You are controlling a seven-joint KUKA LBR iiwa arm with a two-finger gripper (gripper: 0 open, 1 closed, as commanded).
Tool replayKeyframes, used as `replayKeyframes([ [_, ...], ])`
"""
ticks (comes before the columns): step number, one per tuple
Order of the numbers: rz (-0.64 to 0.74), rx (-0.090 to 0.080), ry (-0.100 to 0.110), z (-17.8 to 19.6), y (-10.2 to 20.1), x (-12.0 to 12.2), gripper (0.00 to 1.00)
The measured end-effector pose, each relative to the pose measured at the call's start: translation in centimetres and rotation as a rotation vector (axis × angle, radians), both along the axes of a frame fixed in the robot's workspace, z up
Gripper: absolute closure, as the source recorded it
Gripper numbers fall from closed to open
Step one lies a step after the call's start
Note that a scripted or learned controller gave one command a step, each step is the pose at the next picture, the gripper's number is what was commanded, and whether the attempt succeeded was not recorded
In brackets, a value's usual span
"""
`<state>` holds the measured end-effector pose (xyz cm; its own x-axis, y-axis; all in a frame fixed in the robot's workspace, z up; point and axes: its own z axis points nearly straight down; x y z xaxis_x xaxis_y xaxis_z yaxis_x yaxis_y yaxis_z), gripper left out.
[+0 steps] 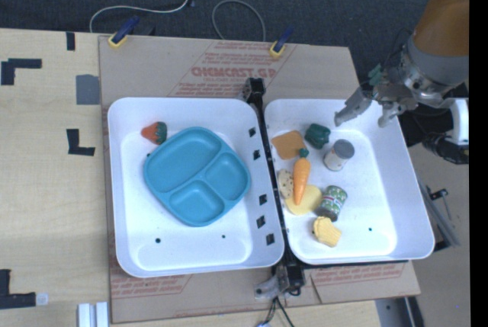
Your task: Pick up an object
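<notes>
Your two-finger gripper (pixel 367 110) hangs with fingers spread wide, holding nothing, over the right white bin's (pixel 393 188) far edge, near the dark green toy pepper (pixel 318 136).

Arm (pixel 446 20) comes in from the right edge, upper part of frame. Orange band up top, grey wrist section (pixel 427 78) below it, angled down and to the left. Gripper (pixel 370 113) hangs off the wrist's lower left end. Two grey fingers splayed wide: one finger (pixel 349 110) points down-left, the other (pixel 386 117) sits closer to the wrist, pointing more straight down. Clear gap between the tips, nothing between them. Small teal-coloured bit (pixel 375 75) on the wrist just above the fingers.
</notes>
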<state>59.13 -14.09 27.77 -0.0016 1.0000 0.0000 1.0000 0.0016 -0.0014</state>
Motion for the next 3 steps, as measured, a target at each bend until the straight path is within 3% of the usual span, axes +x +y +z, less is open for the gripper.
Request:
replayKeyframes([
  [1,0.004,0.000,0.002,-14.6,2.8,7.5,0.00],
  [2,-0.001,-0.003,-0.004,-19.3,2.0,5.7,0.00],
  [3,0.002,-0.006,0.000,-19.2,4.5,7.8,0.00],
])
